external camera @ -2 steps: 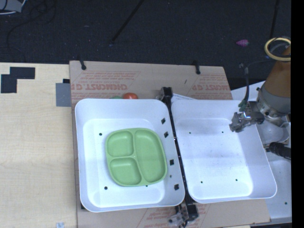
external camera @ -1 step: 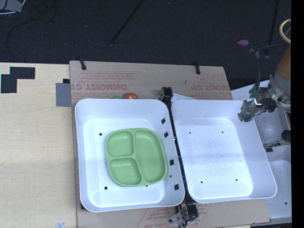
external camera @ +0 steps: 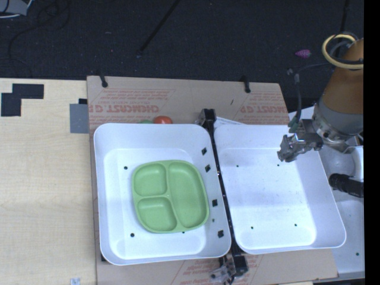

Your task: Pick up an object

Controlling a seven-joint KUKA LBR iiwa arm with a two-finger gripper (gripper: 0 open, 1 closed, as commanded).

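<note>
A light green divided plate (external camera: pixel 170 195) lies flat in the left white bin (external camera: pixel 113 159), a bit right of its middle. The right white bin (external camera: pixel 261 183) shows bare floor. My gripper (external camera: pixel 289 150) hangs over the upper right part of the right bin, far from the plate, at the end of the grey and orange arm (external camera: pixel 343 94). Nothing shows between its fingers.
A small red and green object (external camera: pixel 159 120) lies on the cardboard just behind the left bin's far rim. A black clamp strip (external camera: pixel 215 183) runs between the two bins. Wooden bench surface (external camera: pixel 41 177) extends to the left.
</note>
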